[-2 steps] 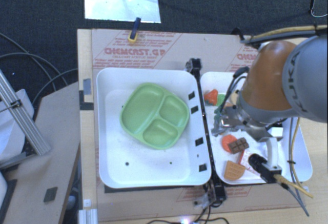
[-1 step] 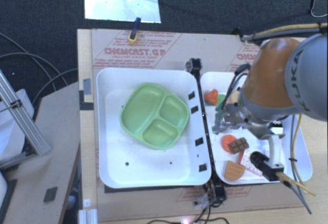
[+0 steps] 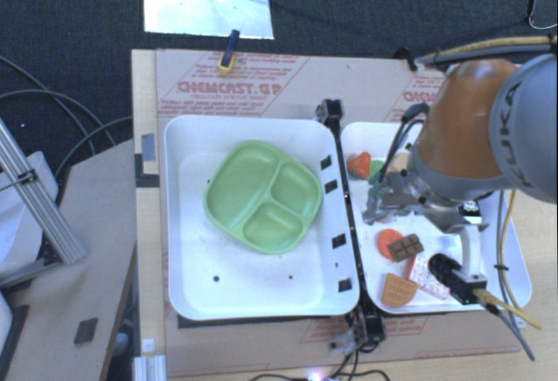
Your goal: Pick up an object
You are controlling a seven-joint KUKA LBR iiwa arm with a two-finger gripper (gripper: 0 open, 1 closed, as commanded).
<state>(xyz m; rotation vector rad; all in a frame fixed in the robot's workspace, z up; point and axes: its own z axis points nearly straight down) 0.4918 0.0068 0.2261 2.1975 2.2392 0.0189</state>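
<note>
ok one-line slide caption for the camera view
Grey KUKA arm's gripper low in the right white bin among small toy foods; green divided plastic plate in the left white bin.

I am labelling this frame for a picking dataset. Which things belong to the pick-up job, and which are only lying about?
For the job:
- two-finger gripper, over the right white bin
- orange-red round piece
- brown chocolate-like block
- tan waffle-like piece

Lying about:
- green divided plastic plate in the left white bin
- blue-and-yellow clamp
</note>
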